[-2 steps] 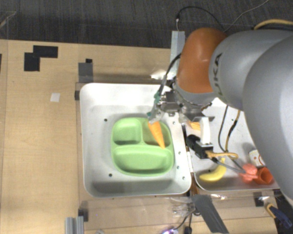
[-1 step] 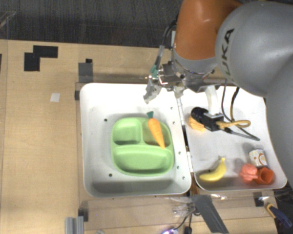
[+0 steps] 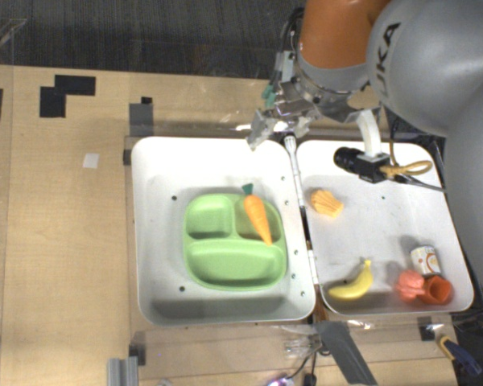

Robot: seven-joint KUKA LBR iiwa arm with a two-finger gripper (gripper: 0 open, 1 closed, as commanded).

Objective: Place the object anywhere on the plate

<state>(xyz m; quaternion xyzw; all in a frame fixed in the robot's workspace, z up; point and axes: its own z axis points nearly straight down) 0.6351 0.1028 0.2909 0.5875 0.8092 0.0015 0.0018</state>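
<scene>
We judge the task done: the carrot (image 3: 258,217) lies in the plate (image 3: 225,264)'s two o'clock compartment, while the pincer (image 3: 280,127) hangs at twelve o'clock, grip unreadable.

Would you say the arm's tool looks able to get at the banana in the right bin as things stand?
Probably yes. The banana lies by itself near the front of the right bin, nothing on top of it, and the tool hangs above the bins' far edge.

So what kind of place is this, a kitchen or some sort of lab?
Most likely a robotics lab bench, not a kitchen: a grey KUKA arm reaches over two shallow white bins, and the green plate, carrot and banana look like toy food.
</scene>
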